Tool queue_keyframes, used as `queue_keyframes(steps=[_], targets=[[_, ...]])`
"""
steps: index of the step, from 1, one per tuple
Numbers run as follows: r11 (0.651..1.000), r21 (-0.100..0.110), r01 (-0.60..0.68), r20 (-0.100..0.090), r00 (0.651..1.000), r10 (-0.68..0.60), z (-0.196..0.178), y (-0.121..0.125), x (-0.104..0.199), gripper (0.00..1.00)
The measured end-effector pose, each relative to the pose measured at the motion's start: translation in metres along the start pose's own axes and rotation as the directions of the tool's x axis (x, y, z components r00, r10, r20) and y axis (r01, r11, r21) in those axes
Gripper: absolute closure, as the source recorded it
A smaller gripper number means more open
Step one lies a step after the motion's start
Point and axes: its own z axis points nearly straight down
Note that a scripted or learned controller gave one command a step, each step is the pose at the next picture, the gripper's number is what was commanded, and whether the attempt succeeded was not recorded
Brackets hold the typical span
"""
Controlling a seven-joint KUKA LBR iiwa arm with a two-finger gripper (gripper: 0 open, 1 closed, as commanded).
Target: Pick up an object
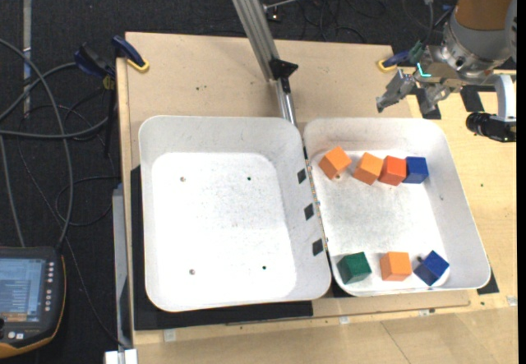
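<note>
from where i stand the left shallow white plastic bin (164,157) has nothing but specks on its floor, so the picking has to happen in the right shallow white plastic bin (460,214), which sits touching it along the middle seam.

along the far side of that right bin runs a row of small blocks: an orange wooden cube (334,163) tilted on its own at the left end, then a lighter orange cube (370,168), a red-orange cube (394,170) and a dark blue cube (417,168), these three packed so close they touch. along the near edge sit a green cube (355,267), another orange cube (395,265) and a second blue cube (431,267) pressed into the bin's near right corner.

they all look like light, rigid painted blocks with flat faces, not fragile, a bit smooth. i judge the easiest take is across two opposite flat sides of a block that has room either side; the tilted orange cube at the left of the far row and the green cube both look free enough. the packed trio leaves little space for a finger.

further right and beyond the bin's far rim, the grey two-finger gripper (411,95) hangs over the bare bench, its fingers spread apart and gripping nothing, well apart from any cube.
</note>
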Motion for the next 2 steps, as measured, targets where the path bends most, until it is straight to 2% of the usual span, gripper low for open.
queue_keyframes(steps=[1,2], targets=[[1.0,-0.004,0.002,0.001,1.0,-0.002,-0.003,0.001,0.0,0.0],[1.0,0.0,0.0,0.001,1.0,0.0,0.048,-0.007,0.007,0.0]])
